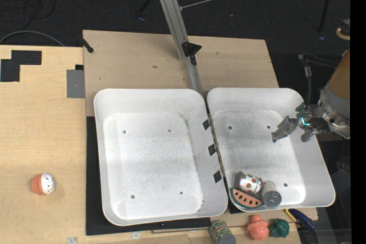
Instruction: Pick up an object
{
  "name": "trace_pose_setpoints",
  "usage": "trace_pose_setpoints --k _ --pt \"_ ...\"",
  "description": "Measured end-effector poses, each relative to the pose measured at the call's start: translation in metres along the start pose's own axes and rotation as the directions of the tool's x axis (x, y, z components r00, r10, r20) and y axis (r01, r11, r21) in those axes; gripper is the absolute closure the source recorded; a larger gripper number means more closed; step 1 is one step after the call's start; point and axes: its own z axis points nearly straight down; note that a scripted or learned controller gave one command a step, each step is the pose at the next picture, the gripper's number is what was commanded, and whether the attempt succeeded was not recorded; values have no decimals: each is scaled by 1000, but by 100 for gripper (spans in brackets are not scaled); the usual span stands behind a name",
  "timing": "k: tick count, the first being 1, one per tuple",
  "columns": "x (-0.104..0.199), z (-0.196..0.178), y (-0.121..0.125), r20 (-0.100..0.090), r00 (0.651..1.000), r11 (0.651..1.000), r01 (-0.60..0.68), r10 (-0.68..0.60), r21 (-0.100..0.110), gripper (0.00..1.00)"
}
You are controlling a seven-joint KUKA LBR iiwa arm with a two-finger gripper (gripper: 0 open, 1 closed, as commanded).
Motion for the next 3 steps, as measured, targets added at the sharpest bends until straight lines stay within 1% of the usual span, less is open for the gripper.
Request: trace_pose_setpoints --k 1,2,3 --pt "-1 -2 1 1 1000 1000 -2 2 -5 0" --pt "-3 42 0 0 1000 1000 -1 1 0 0" --pt "6 101 3 -1 1000 1000 -2 2 1 0"
